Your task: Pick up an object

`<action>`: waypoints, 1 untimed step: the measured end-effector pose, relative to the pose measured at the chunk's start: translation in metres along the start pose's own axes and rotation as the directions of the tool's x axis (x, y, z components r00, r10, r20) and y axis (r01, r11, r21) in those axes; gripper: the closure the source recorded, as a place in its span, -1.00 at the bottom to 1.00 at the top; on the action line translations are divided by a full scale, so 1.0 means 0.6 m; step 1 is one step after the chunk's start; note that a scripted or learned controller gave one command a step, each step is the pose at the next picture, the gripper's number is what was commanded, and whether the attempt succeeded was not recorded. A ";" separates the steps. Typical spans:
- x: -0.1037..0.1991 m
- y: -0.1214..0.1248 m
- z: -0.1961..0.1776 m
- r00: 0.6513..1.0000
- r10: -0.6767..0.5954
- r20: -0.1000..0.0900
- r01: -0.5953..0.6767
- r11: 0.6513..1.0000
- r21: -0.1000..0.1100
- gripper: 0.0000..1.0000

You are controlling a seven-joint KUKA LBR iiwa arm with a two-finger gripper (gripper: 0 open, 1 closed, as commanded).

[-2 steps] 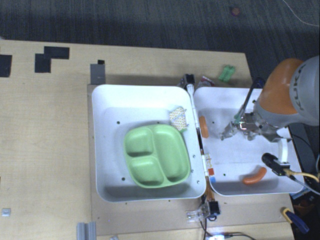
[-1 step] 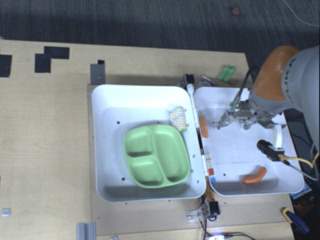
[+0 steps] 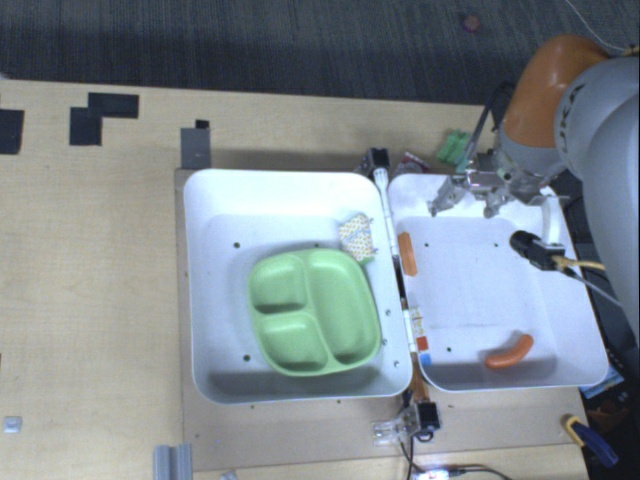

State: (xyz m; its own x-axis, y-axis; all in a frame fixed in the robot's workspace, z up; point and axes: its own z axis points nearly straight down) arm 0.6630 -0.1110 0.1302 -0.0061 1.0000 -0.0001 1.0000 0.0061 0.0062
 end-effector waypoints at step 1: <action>0.005 0.010 0.066 1.000 -0.001 0.000 0.001 1.000 0.003 -1.00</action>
State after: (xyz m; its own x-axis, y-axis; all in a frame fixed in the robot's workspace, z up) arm 0.6694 -0.1082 0.0905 -0.0074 1.0000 -0.0004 1.0000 0.0074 0.0030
